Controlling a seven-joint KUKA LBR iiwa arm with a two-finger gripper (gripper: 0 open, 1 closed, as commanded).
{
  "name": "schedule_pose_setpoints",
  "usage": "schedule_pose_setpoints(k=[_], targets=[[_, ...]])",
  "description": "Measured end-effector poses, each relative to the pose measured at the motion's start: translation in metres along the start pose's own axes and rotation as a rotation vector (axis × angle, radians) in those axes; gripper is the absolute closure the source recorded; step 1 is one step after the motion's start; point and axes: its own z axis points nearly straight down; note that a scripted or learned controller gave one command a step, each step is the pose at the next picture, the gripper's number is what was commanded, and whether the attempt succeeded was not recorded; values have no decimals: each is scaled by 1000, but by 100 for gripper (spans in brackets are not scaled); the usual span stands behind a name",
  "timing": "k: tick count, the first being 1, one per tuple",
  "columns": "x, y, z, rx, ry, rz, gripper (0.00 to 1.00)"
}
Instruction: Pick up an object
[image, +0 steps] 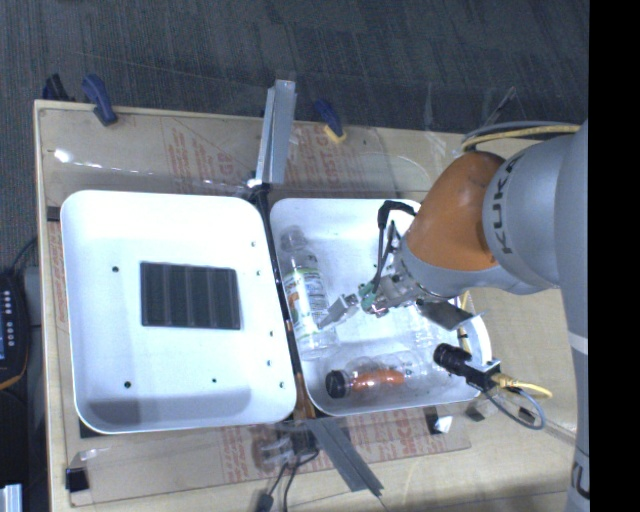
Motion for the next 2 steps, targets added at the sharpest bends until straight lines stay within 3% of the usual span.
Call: schedule_pose_setpoints(k=[1,2], targets=[[13,25,1,-1,-1,-7,0],[17,-15,62,-1,-1,-36,0]])
